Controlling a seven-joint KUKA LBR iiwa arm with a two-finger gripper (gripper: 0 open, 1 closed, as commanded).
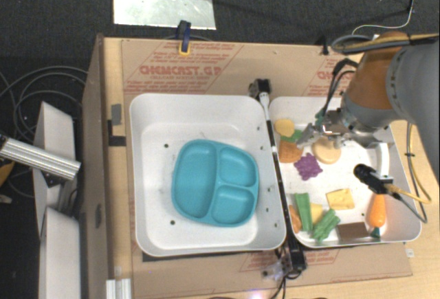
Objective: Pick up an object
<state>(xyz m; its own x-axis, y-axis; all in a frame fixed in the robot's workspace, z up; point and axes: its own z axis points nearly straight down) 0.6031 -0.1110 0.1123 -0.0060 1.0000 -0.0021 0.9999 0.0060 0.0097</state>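
Gripper (317, 134) low over right bin's (399, 225) far-left corner, among toy food beside purple grapes (308, 165), seeking a pick; finger state unreadable.

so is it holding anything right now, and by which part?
Cannot tell. The gripper is low in the right bin, right by the round tan piece and the purple grapes, but no grasp on either is visible.
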